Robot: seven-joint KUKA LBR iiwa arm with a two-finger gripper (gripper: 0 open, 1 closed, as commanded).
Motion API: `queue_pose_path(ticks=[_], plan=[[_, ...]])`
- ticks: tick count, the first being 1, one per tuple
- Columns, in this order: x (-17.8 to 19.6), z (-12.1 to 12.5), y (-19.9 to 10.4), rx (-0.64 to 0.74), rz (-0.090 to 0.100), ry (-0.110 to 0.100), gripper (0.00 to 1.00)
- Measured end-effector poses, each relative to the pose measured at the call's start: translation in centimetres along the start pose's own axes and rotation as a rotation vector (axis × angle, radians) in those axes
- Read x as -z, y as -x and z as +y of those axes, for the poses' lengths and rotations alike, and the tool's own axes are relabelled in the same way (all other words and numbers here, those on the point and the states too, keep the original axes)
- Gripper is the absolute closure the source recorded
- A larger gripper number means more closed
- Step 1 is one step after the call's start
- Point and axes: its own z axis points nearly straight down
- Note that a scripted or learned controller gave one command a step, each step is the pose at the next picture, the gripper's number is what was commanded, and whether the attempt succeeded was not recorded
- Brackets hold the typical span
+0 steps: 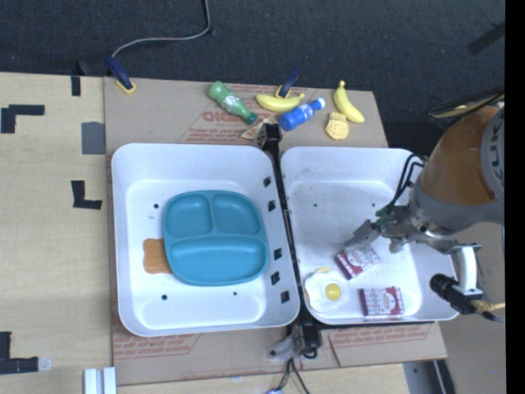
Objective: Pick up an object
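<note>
In the right bin (344, 171) lie a red and white packet (358, 260), a toy fried egg (326, 289) and a second red packet (381, 301) near the front wall. The arm comes in from the right, and my gripper (376, 230) hangs low over the bin, just above and to the right of the first packet's upper edge. I cannot make out whether it touches the packet. Part of that packet's upper right corner is hidden by the gripper.
The left bin (131, 179) holds a blue divided plate (216, 237) with an orange slice (152, 256) poking out at its left. Behind the bins lie a green bottle (231, 102), two bananas (279, 102), a blue bottle (299, 114) and a corn piece (335, 125).
</note>
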Motion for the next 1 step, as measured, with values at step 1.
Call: queue_pose_path(ticks=[1], plan=[[-7.69,0.34,-2.03,-0.003,-0.006,0.011,0.0]])
